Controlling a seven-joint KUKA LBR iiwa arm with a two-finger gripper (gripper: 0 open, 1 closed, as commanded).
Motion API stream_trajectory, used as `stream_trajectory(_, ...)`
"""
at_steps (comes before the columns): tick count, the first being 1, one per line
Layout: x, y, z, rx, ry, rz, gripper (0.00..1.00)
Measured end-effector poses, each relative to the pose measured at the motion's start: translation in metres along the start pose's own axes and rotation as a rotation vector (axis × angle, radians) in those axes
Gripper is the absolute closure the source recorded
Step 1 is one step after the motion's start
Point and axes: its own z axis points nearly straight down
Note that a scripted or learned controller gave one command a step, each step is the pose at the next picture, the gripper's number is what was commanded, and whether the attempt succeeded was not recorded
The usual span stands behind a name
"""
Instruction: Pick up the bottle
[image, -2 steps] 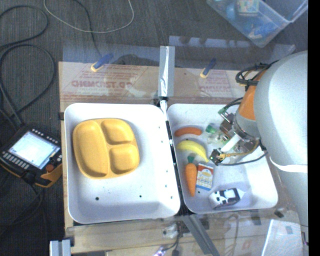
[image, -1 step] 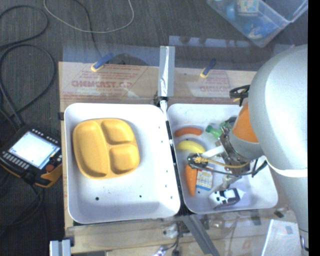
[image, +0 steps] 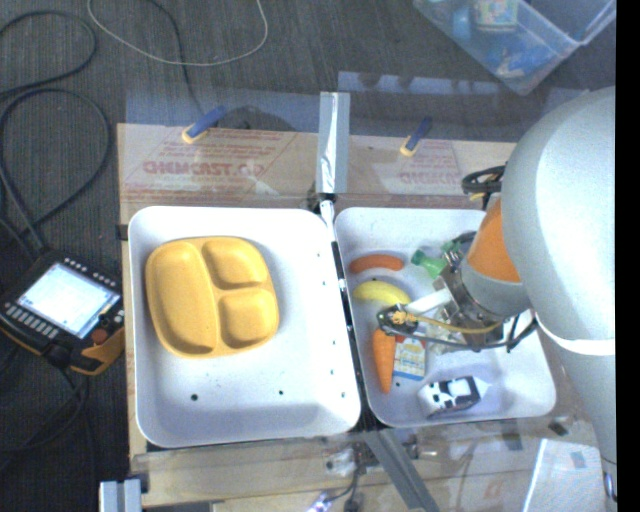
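Hand (image: 446, 308) was sitting low over the middle of the right bin (image: 522, 396), with the arm (image: 570, 220) coming in from the right and covering a good chunk of that side. Honestly couldn't tell from this angle whether it was spread or pressed together, and nothing was visibly pinched in it.

The green bottle (image: 430, 260) was lying on its side toward the far end of that same bin, cap pointing left. Its right end was tucked under the wrist, just by the orange band (image: 490, 250). So the hand looked to be a bit nearer than the bottle, not over it. My guess is it would need to shift farther back before a grab had any chance.

The rest of the bin was pretty crowded, which probably explains the cautious approach:
- a reddish sausage-shaped thing (image: 375, 263) just left of the bottle
- a banana (image: 381, 292) near that
- a carrot (image: 383, 362) touching a small carton (image: 408, 360), nearer still
- a toy car (image: 452, 393) at the near end

Over in the left bin (image: 300, 392) there was a yellow divided plate (image: 212, 295), well out of the way.
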Motion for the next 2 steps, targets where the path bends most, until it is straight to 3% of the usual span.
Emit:
stream_trajectory(1, -0.0317, -0.0137, 0.0063, -0.005, 0.016, 0.045, 1.00)
stream_trajectory(2, -0.0255, -0.0146, 0.0033, -0.008, 0.030, 0.039, 0.00)
